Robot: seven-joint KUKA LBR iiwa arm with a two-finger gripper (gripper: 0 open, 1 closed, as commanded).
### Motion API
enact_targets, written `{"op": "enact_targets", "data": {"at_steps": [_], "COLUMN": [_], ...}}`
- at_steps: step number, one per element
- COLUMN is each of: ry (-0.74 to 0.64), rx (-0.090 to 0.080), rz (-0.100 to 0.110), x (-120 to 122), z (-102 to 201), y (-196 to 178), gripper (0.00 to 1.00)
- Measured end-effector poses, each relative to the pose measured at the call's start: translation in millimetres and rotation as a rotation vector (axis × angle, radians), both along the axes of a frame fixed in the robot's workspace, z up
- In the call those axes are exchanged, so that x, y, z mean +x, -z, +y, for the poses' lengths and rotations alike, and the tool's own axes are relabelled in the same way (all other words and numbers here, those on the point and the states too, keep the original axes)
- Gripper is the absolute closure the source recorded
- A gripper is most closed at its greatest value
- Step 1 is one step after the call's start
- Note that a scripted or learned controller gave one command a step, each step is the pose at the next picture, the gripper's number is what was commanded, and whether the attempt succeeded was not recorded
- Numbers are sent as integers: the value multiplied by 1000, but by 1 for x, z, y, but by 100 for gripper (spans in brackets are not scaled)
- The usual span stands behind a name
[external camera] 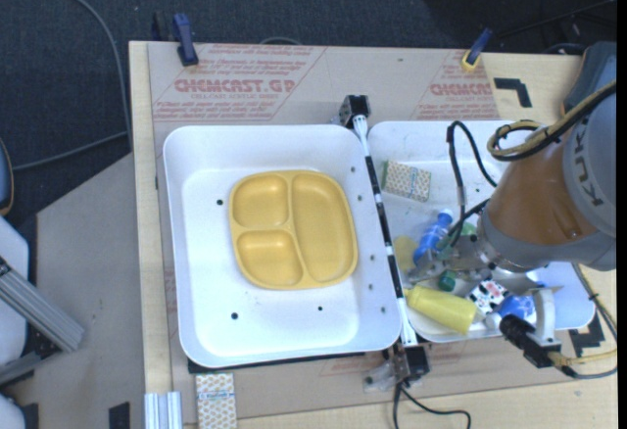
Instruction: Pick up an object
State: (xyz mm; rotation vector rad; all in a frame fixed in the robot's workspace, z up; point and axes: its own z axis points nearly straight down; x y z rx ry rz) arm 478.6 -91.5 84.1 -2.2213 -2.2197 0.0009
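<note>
One yellow three-compartment plate point(293, 228) lies in the left bin point(186, 172), well apart from the gripper point(460, 265), beside one yellow bottle point(441, 309); the board point(235, 84) reads "CHEMCAST".

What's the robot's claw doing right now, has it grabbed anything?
Gripper: down in the right bin among the clutter; whether it is open, closed or holding something cannot be told.
</note>
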Motion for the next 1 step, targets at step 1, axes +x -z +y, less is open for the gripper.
{"op": "enact_targets", "data": {"at_steps": [1], "ry": [1], "rx": [0], "rz": [-2], "x": [1], "z": [0], "y": [-10], "gripper": [100]}}
